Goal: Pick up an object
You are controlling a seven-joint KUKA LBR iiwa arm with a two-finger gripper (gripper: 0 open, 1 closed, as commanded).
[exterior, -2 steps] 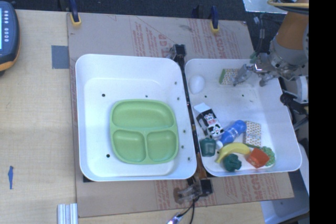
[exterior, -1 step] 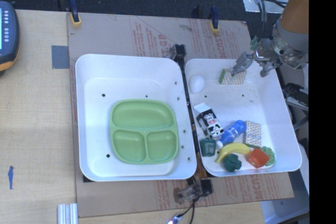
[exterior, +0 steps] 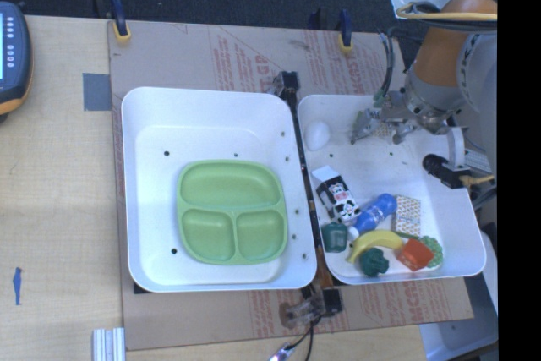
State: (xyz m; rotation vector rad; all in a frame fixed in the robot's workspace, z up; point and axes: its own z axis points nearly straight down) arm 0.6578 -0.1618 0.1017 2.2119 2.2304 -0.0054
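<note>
Nearest the camera, along the front wall of the right bin (exterior: 473, 266), the objects lie bunched: a banana (exterior: 377, 242), a dark green toy (exterior: 374, 264) touching it, a red block (exterior: 415, 254) against a leafy green piece (exterior: 433, 249), and a teal cup (exterior: 335, 237) at the left. Just behind them lie a blue bottle (exterior: 373, 214), a patterned card (exterior: 408, 216) and a black-and-white carton (exterior: 334, 191). A pale round object (exterior: 317, 133) sits alone near the bin's back left corner. The tool (exterior: 382, 126) hangs over the back of this bin, well apart from the pile; I cannot tell how its jaws stand, and nothing shows between them. In the left bin (exterior: 139, 182) a green divided plate (exterior: 232, 211) lies flat. Both bins rest on the tabletop (exterior: 51, 207).
</note>
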